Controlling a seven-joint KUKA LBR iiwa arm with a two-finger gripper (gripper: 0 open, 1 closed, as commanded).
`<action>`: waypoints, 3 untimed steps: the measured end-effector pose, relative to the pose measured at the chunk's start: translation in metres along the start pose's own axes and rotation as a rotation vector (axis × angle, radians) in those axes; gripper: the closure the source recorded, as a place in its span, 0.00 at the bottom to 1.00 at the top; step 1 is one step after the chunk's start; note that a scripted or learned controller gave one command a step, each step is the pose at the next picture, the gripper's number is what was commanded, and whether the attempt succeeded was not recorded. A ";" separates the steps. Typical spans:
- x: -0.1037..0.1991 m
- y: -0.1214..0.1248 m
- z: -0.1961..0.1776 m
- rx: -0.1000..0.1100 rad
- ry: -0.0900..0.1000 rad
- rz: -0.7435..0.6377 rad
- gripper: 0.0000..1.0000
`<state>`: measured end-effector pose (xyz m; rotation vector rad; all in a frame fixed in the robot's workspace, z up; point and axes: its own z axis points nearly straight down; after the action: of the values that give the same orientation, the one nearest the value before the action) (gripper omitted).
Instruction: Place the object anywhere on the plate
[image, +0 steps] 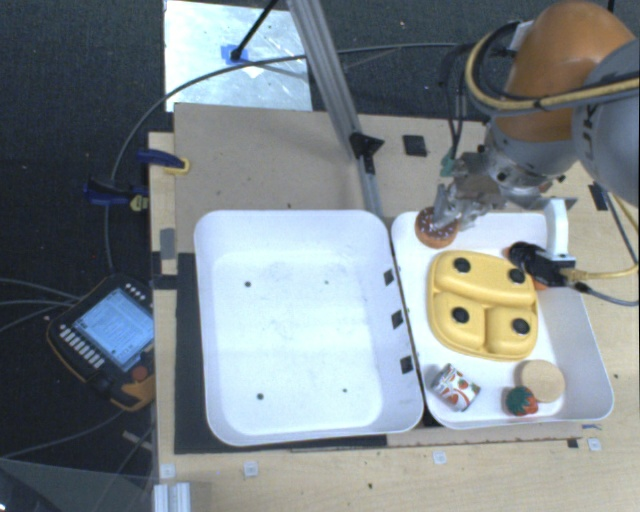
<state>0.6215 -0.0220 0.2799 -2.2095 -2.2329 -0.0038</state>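
The gripper (447, 212) is hovering at the far-left corner of the right bin (590, 350), its fingers pinching a small brown doughnut (435, 229). The yellow sectioned plate (482, 303) is lying in the bin's middle. A small can (454, 386), a tan disc (543, 378) and a strawberry (519, 400) are resting along the near edge.

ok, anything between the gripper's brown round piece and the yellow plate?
Nothing visible. The gripper sits right over the brown donut-like piece at the right bin's far left corner. The yellow sectioned plate lies just beside it, with bare white bin floor between. The small can and other toys sit beyond the plate, toward the near edge.
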 end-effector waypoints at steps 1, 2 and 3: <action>0.055 -0.009 0.023 0.001 0.000 0.000 1.00; 0.118 -0.014 0.032 0.001 0.001 0.000 1.00; 0.163 -0.030 0.049 0.003 0.000 0.001 1.00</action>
<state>0.5902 0.1407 0.2311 -2.2092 -2.2308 -0.0003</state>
